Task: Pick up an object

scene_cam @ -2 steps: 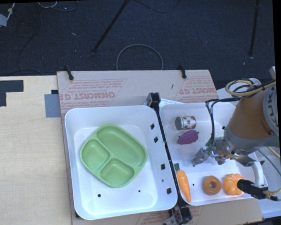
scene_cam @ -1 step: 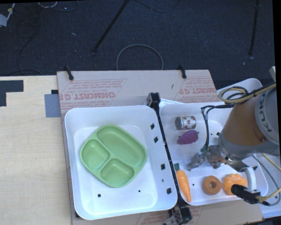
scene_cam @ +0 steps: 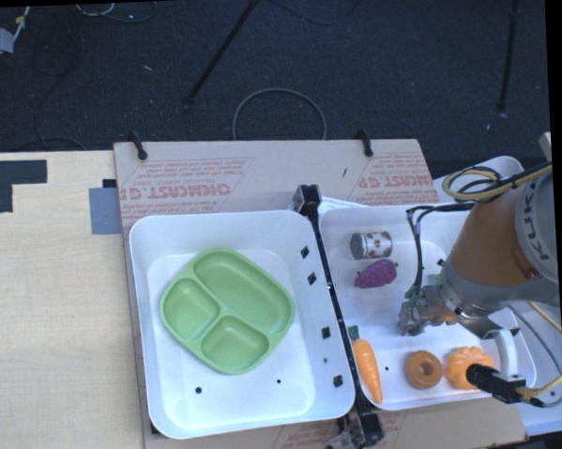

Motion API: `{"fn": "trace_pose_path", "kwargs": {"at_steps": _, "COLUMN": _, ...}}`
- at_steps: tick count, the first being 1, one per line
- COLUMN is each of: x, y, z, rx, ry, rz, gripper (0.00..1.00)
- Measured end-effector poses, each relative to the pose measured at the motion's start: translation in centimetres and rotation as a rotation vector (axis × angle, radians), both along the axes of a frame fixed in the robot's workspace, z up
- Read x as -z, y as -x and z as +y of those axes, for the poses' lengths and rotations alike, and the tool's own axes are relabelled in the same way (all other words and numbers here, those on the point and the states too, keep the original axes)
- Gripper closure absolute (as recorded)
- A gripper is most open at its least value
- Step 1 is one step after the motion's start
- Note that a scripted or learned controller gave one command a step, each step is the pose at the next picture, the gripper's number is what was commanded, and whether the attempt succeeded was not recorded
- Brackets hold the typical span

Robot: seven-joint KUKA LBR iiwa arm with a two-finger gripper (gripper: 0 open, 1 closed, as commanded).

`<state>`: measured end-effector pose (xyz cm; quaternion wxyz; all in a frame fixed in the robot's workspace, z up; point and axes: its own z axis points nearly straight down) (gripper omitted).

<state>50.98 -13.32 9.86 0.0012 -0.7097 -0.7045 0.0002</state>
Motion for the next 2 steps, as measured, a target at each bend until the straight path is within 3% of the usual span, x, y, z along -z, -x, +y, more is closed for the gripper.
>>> {"fn": "trace_pose_path", "kwargs": {"at_steps": 2, "x": -9.0, "y": 1.0, "z": 1.0, "rx": -0.008, "ry": 0.001, "rz": -0.002, "gripper": 1.00}}
